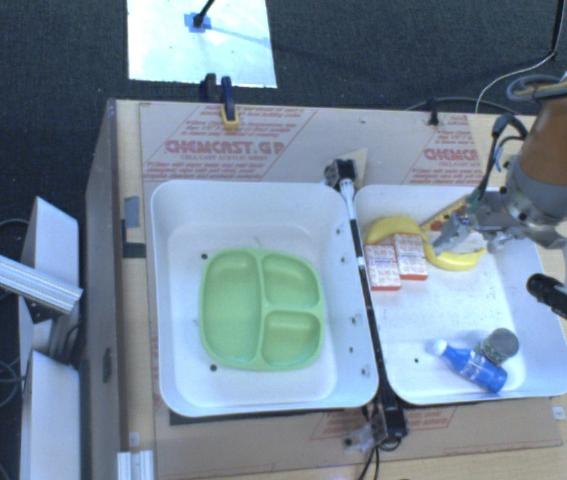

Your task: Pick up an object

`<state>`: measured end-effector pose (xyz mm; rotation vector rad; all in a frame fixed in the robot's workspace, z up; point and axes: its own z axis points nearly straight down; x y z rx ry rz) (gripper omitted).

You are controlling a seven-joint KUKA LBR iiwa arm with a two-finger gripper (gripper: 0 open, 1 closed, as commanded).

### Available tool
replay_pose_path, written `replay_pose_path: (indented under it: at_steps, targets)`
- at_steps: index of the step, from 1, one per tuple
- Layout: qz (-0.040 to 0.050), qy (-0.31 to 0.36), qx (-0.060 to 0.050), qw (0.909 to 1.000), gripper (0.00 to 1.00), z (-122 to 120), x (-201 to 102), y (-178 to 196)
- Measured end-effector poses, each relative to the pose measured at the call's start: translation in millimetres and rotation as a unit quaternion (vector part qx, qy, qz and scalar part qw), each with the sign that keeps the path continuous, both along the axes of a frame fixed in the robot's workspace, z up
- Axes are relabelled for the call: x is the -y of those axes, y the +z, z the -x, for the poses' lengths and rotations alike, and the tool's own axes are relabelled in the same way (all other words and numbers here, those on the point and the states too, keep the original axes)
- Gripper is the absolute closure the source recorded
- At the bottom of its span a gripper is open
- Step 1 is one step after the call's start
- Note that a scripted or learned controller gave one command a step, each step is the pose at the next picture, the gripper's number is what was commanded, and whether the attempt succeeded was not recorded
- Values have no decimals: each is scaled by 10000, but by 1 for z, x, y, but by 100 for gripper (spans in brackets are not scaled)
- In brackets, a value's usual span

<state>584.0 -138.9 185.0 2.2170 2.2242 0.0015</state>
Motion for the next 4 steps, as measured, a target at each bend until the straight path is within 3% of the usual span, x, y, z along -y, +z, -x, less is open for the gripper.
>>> replay_pose_path:
  at_steps: [1,2,3,4]
  targets:
    - [2,-13,-12,10000,0,19,39,-83]
    - [7,-2,12,10000,0,-29,31,-100]
    - [-3,0,-67,10000,0,-70,25,-102]
    - [-7,3,-50,10000,0,-83,47,-101]
